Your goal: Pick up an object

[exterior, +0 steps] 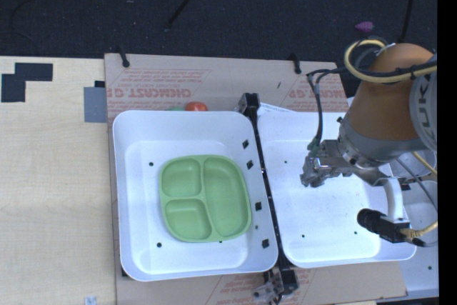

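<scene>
The grey arm's metal tool (314, 173) hangs low over the right shallow white bin (335, 246), near its left half. Its finger spread is too blurred to tell, and nothing can be made out in it. A pale green plastic divided plate (205, 197) with three compartments lies flat in the left shallow white bin (136, 239), well apart from the tool.

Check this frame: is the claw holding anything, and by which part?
Cannot be told. The claw hangs over the right bin, and nothing is visible between its tips. The green plate lies untouched in the left bin.
</scene>
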